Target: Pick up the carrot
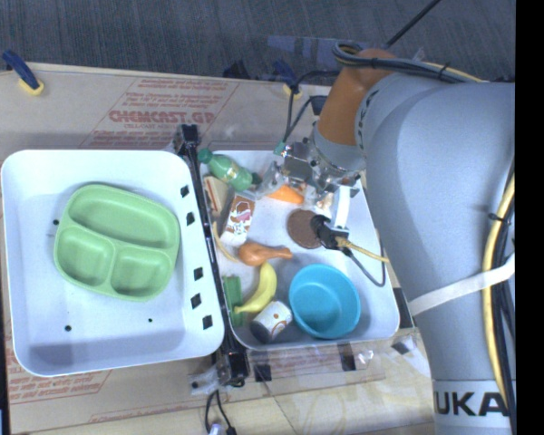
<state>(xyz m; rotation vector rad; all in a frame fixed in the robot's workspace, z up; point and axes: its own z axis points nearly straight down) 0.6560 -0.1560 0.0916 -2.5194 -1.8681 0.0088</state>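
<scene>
A green tray point(118, 241) is sitting in the L bin point(18, 243). The R bin point(381, 306) is holding a bottle point(228, 169), banana point(259, 290), cup point(272, 319) & blue bowl point(325, 301). The carrot point(286, 193) is lying at the R bin's far end, right under the gripper point(304, 175); can't tell if it's open. The arm point(453, 243) is showing "UKA".

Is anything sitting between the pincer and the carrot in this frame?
Nothing visible does. The pincer hangs low over the far end of the right bin, right at the carrot, whose orange body shows just beneath it. The green bottle lies to one side and the brown disc nearer the camera.
</scene>
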